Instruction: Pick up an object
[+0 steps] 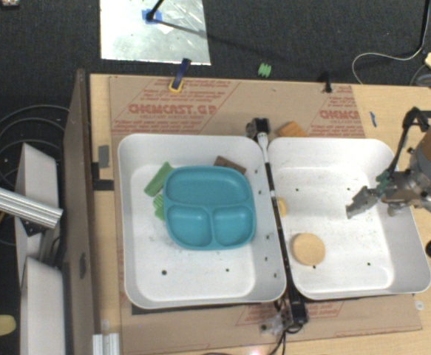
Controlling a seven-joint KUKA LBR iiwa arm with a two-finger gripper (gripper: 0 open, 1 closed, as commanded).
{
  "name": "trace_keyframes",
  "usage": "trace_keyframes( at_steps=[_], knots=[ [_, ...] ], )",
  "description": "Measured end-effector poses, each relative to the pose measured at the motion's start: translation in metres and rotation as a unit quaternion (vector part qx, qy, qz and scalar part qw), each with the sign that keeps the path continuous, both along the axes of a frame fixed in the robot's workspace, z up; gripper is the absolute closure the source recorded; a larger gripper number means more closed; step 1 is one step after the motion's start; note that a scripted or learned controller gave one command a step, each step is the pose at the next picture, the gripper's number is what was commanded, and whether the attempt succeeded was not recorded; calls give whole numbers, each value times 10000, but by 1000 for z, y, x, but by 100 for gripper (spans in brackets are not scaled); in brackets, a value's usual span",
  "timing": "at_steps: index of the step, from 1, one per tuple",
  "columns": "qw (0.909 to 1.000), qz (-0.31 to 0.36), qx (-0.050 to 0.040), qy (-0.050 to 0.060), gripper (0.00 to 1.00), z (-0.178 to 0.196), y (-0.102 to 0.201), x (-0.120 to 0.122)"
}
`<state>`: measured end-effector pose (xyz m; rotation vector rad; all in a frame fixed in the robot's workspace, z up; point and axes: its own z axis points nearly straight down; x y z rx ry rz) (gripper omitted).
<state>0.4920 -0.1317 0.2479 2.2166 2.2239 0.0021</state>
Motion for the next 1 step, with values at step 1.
trace_keyframes(
  at_steps=[1],
  knots=[
    [10000,18,26,62,0,-150,49,-8]
  ],
)
